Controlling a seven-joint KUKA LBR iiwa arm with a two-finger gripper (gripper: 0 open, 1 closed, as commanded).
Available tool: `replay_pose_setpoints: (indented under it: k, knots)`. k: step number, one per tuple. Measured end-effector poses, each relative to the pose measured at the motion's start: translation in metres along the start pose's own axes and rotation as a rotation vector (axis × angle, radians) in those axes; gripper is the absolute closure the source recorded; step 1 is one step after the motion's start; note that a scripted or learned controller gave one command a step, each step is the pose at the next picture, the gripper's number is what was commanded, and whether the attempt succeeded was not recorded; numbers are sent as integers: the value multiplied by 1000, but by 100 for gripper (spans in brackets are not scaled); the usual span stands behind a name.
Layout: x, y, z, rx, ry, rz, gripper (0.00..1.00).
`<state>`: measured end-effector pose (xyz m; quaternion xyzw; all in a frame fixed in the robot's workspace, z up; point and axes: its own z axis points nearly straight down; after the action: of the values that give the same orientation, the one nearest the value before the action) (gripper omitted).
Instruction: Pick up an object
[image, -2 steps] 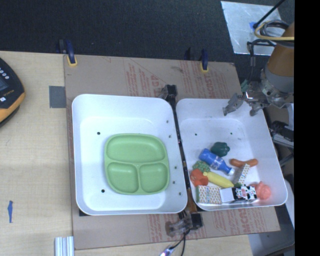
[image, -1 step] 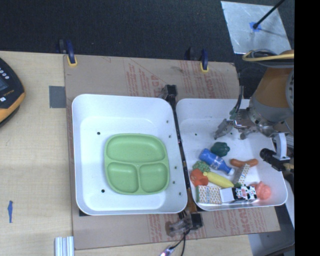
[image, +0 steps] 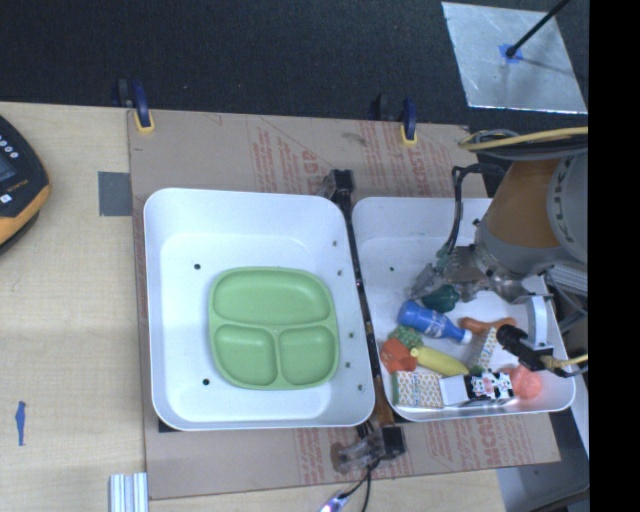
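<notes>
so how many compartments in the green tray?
3. The green tray in the left bin has one wide compartment along the far side, two smaller ones side by side nearer the camera.

A light wooden bench (image: 70, 330) carries a brown cardboard sheet (image: 250, 150) that covers most of its middle, held at the far edge by blue clamps (image: 143, 108). Two shallow white bins sit side by side on the cardboard: the left bin (image: 170, 300) and the right bin (image: 385, 225), their inner rims touching. At the far left edge lies a yellow and black device (image: 18, 190). A grey tape patch (image: 115, 193) sits just left of the cardboard.
</notes>
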<state>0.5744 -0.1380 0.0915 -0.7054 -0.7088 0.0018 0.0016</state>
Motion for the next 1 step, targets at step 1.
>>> replay_pose_setpoints:
  k: [1]
  knots:
    - [-1, 0, -11, 1, -1, -3, 100]
